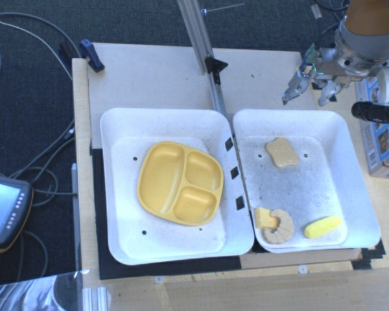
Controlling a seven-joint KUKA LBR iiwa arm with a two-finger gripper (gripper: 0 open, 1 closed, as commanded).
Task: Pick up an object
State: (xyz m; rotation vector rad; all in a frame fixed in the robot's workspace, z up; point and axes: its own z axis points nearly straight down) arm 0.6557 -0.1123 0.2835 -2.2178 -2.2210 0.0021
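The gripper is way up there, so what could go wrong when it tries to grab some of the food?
The corn lies close to the right bin's front wall, so a finger might bump the wall. The cheese touches the round cookie, so the gripper might nudge both and catch neither. The gripper is open over the bench, outside the bins, so a slightly off descent could miss the cracker.

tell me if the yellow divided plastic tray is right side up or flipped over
Right side up: the yellow divided plastic tray shows its three hollow compartments facing upward in the left white bin.
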